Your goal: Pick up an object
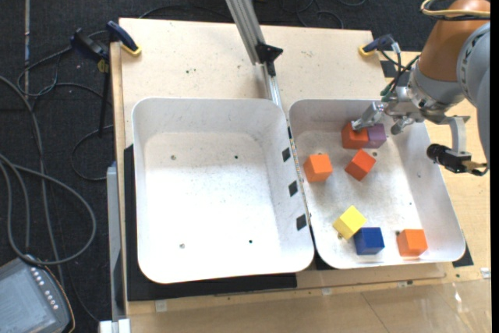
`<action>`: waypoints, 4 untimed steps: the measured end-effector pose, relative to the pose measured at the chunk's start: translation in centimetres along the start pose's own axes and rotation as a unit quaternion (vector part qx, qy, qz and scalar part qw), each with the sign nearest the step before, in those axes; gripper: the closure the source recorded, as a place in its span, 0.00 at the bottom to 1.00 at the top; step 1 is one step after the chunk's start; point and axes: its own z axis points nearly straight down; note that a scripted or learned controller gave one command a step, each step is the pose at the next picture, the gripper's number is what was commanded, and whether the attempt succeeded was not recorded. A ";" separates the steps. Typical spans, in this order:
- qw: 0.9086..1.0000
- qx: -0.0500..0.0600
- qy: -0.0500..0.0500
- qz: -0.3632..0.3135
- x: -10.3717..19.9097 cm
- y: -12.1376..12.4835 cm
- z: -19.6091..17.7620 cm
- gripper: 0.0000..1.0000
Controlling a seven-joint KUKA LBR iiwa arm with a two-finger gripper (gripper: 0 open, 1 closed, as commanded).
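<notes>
In the right bin (437,199) lie several small blocks. A red block (355,137) and a purple block (376,136) sit side by side near the bin's far end. My gripper (380,119) hangs just above these two, with one finger (365,119) slanting down onto the red block's top and another finger (400,123) to the right of the purple one. The fingers stand apart, with nothing lifted between them. Further forward lie an orange block (317,166) and a red-orange block (361,164). Near the front are a yellow block (349,221), a blue block (369,240) and an orange block (412,242).
The left bin (156,168) stands beside the right one. A slanted metal pole (238,0) runs down to the bins' shared far edge. Clamps (123,39) (376,45) grip the board's far corners. Cables lie on the dark floor around the bench.
</notes>
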 end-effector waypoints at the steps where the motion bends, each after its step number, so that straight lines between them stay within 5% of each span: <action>1: 1.000 -0.003 -0.001 -0.001 0.0 0.2 -1.1 1.00; 2: 1.000 0.007 0.003 -0.001 0.0 0.3 -5.5 1.00; 4: 1.000 0.007 0.003 -0.001 0.1 0.4 -12.6 1.00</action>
